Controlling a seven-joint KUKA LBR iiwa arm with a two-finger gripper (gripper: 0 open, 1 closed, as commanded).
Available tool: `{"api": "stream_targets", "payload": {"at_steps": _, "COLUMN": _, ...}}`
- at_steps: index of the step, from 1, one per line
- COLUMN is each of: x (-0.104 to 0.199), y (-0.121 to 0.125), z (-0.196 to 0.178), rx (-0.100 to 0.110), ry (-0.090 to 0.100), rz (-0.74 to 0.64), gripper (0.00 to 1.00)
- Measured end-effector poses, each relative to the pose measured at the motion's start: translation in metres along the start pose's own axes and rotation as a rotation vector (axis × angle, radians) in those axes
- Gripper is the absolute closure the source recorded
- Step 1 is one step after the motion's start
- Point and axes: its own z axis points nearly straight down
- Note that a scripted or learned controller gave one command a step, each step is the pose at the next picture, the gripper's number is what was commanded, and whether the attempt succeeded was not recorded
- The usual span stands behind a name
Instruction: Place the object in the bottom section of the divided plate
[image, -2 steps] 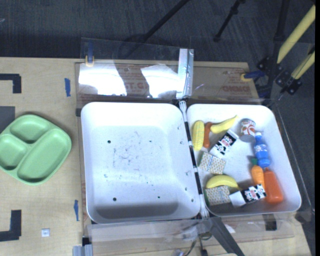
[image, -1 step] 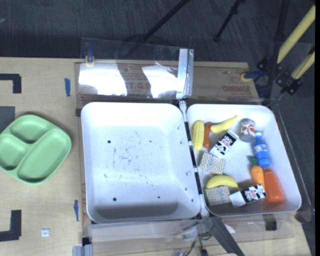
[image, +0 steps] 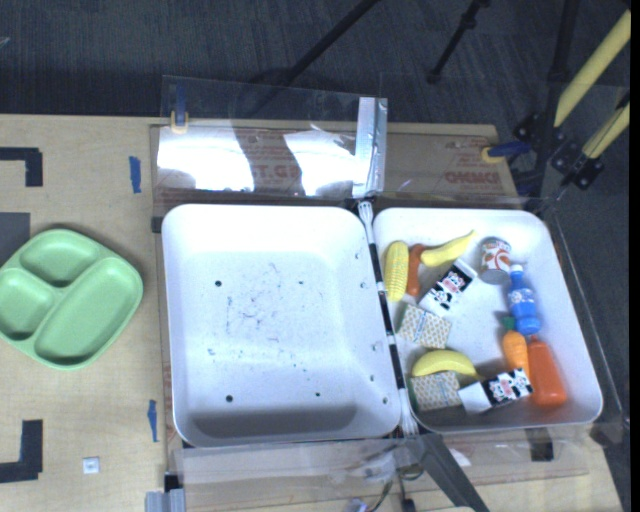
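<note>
The green divided plate (image: 70, 297) sits on the wooden bench (image: 80, 440) at about nine o'clock, well apart from the toys and just beside the left bin (image: 265, 320). Its two small sections lie toward eleven and twelve o'clock. The big bottom section (image: 88, 312) runs toward five o'clock and has nothing in it.

All the loose things are in the right bin (image: 480, 335), at about three o'clock. At the bin's eleven o'clock a corn cob (image: 396, 270) lies along the wall it shares with the left bin, with an orange carrot-like piece (image: 415, 272) touching it. A banana (image: 447, 248) lies above them, pointing toward one o'clock. A cow-print carton (image: 447, 288) lies just below that banana, and a small can (image: 494, 256) stands near twelve o'clock. A blue bottle (image: 521, 300) lies at three o'clock, and an orange bottle (image: 540, 368) lies below it toward five o'clock. A patterned cracker (image: 424, 324) lies near the middle. At seven o'clock a second banana (image: 443, 362) rests on another cracker (image: 436, 391), with a second cow-print carton (image: 505, 387) beside them.

From where I stand I cannot tell the arm's pose, nor whether the gripper is apart or together.
</note>
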Motion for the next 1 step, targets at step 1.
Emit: {"api": "stream_targets", "payload": {"at_steps": 1, "x": -0.0002, "y": 0.0005, "z": -0.0414, "rx": -0.003, "ry": 0.002, "rz": 0.000, "gripper": 1.00}}
